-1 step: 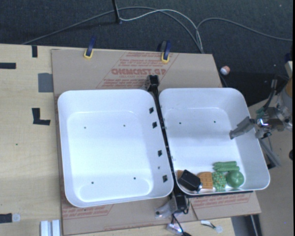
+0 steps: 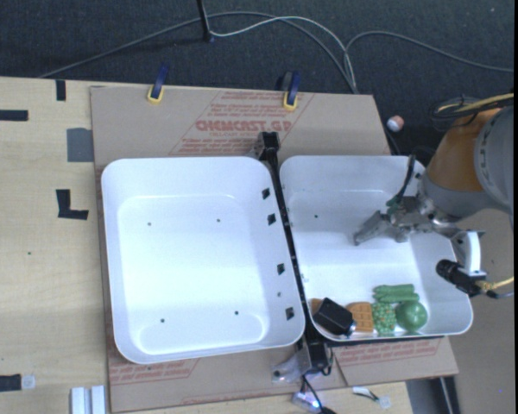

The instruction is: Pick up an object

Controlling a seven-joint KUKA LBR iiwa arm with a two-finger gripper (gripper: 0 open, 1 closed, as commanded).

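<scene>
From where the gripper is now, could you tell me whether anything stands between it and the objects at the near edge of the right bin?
Nothing visible does. The gripper sits over bare white floor of the right bin, and the black object, orange block and green objects lie clustered along the near wall, with open floor between.

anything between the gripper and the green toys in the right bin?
No. In the camera view, only bare white floor of the right bin separates the gripper from the green toys.
</scene>
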